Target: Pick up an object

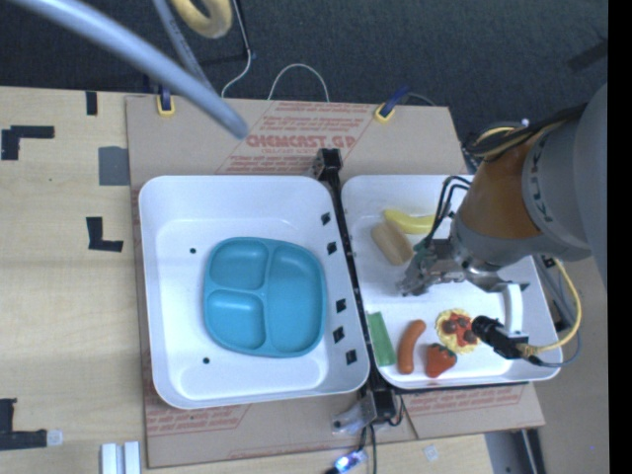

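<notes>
A: Gripper (423, 273) sits low in the right bin (538, 289), near its middle, at the end of the grey arm (553, 191) with the orange band (499, 200). Whether it is open or closed: cannot tell, the tip is dark and blurred from this angle. Nothing can be made out in its grasp.

B: Nearest items?

A: Brown roll (391, 243) just left of and slightly beyond the tip, close, contact not resolvable. Banana (407, 220) lies just beyond the roll, toward the far wall, partly behind the wrist cable.

B: Near side of that bin?

A: Green block (379, 339) lies along the left wall. Sausage (411, 347) is just right of it, tilted. Strawberry (440, 360) is right of the sausage by the near wall. Pizza piece (455, 328), yellow with red spots, lies just beyond the strawberry. All four are apart from the tip. A black fitting with a yellow cable hangs off the wrist at the near right corner.

B: Left bin?

A: Left bin (163, 265) holds a blue plate (265, 297) with three compartments, flat, about central. Both bins rest side by side on a cardboard sheet (296, 136) on the bench (59, 294).
</notes>
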